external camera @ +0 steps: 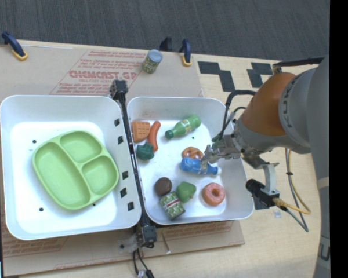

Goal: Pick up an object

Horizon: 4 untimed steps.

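The right bin [235,210] holds several toys. A blue bottle-like toy [192,165] lies on its side near the bin's middle right. My gripper [212,158] is low over that toy's right end, at or touching it. An orange-brown pretzel [191,153] lies just left of the gripper. Around them are a green bottle [183,127], an orange carrot [154,134], a tan waffle [140,130], a dark green lump [145,151], a brown ball [163,185], a green pepper [186,190], a glazed donut [213,194] and a small can [171,205].
The left bin [11,114] bears a light green divided plate [75,168]. A small jar [152,62] stands on the cardboard behind the bins. The grey arm with its orange band [272,106] hangs over the right bin's right wall.
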Available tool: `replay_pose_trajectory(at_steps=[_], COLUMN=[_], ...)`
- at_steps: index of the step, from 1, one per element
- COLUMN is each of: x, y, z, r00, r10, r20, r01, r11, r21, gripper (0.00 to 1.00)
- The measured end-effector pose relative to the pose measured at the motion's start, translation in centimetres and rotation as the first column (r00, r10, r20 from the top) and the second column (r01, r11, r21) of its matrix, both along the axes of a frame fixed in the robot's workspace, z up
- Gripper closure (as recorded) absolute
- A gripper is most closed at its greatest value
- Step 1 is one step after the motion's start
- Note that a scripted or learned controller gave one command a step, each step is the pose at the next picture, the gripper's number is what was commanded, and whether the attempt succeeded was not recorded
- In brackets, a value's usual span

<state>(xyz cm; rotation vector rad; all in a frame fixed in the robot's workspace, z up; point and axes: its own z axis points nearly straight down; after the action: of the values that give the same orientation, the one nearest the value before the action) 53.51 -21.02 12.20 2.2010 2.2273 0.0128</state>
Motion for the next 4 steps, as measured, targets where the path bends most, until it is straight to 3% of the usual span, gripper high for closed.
replay_pose_trajectory(at_steps=[1,2,3,4], x=[-0.5,-0.5,-2.0,-2.0], y=[3.6,3.6,0.0,-0.1], z=[11.7,11.6,-3.0,-1.9], r00=[1.000,1.000,1.000,1.000], r10=[-0.005,-0.006,-0.005,-0.001], r20=[-0.010,-0.011,-0.016,-0.016], r01=[0.005,0.006,0.005,0.001], r11=[1.000,1.000,1.000,1.000], r21=[0.000,0.000,0.003,0.001], gripper=[1.00,0.00,0.00,1.00])
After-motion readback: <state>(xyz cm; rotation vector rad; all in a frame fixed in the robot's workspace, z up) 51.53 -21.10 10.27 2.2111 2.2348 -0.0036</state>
